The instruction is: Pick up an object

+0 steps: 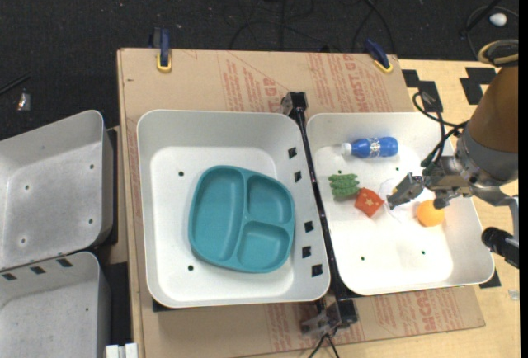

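Camera view: pincer [406,190] hangs over the right bin [396,278], grip state unclear.
Nearby orange ball [430,214]: light, slippery, best pinched across its middle.

Smooth white plastic with a soft sheen for both shallow bins [157,208]. Matt teal plastic, moulded smooth, for the divided plate [242,219]. Glossy blue plastic on the small bottle [373,148], white at the cap. Bumpy green on the toy vegetable [344,183]; smooth red on the block [369,201]; smooth orange on the ball [430,214]. Dull brown cardboard, printed red, over the worktop [223,84]. Dark metal on the tool [406,190].
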Controlling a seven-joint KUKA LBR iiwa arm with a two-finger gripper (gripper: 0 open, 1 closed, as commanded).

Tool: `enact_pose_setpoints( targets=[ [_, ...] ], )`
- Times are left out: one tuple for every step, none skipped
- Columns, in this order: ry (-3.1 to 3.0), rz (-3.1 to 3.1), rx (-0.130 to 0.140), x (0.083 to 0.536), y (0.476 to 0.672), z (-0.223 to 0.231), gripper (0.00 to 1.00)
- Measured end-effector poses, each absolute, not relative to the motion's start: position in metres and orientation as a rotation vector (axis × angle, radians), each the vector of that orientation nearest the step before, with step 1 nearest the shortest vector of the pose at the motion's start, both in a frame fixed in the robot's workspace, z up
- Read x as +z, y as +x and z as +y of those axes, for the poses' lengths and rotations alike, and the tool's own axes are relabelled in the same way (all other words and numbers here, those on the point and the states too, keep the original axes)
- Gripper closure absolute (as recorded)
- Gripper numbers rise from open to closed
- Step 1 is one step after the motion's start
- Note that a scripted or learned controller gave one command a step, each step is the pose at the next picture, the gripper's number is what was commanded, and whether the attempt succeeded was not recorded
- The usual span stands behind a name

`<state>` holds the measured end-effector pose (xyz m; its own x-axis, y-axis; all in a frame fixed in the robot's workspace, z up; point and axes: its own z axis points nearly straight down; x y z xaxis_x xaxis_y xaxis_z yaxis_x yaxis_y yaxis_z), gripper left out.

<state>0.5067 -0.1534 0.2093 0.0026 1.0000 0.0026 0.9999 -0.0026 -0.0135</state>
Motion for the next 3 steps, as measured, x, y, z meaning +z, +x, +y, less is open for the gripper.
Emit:
enact_pose_setpoints(
  targets=[
    [-2.22, -2.222, 0.001, 0.216, 0.51, -0.153, 0.0],
    [-2.221, -2.215, 0.005, 0.159, 0.505, -0.162, 0.0],
    [-2.218, -2.216, 0.004, 0.097, 0.504, -0.154, 0.0]
  ],
)
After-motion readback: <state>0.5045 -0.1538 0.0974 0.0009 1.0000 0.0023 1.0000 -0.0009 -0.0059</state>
